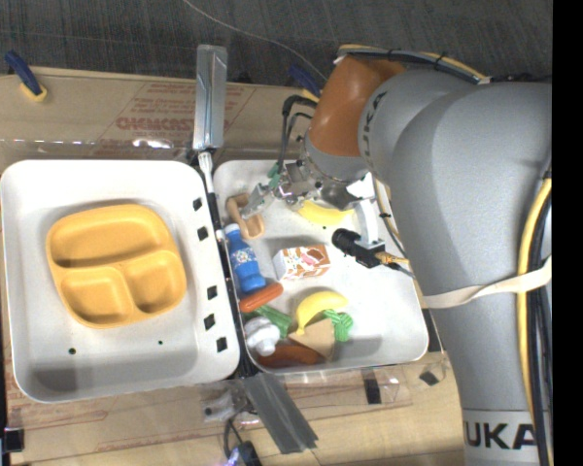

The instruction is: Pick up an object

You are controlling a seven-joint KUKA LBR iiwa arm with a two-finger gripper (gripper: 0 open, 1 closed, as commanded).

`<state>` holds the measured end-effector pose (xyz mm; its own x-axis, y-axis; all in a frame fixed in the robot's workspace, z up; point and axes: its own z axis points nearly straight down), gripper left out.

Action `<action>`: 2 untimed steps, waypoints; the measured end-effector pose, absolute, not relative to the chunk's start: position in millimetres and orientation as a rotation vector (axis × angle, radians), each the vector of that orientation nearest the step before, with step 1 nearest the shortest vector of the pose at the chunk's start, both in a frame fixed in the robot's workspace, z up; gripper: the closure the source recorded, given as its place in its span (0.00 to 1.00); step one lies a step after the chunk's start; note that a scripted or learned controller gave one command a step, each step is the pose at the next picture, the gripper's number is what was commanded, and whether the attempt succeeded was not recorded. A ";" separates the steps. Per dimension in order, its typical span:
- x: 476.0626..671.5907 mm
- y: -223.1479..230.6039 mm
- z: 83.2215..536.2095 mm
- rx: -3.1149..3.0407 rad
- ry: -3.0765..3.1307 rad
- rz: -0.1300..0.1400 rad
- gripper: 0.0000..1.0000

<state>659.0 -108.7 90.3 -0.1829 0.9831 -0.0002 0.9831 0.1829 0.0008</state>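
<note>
A grey arm with an orange band (345, 105) is seen reaching in from the right over the right bin (408, 309), its gripper (290, 184) lowered toward the far end of that bin. Whether anything has been caught cannot be told from this view, the tip being small and cluttered with cables. Just beside the gripper, a small tan object (245, 214) lies to its left and a yellow banana-like piece (321, 212) to its right; no item is shown clearly lifted off the bin floor.

The remaining objects are gathered along the left side and near end of the right bin: a blue bottle (241, 258) against the divider, a small carton (302, 262) near the middle, a yellow fruit (318, 307), a green piece (342, 326) and a reddish sausage-like item (290, 354) at the near edge. A yellow divided tray (115, 262) rests alone in the left bin (29, 357).

The pick is judged to be at the approach or grasp stage, with the lift still to be done.
</note>
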 end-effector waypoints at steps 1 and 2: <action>599.8 -187.9 137.5 1.990 2.434 -0.005 0.00; 624.6 -209.5 202.8 1.745 2.614 -0.002 0.00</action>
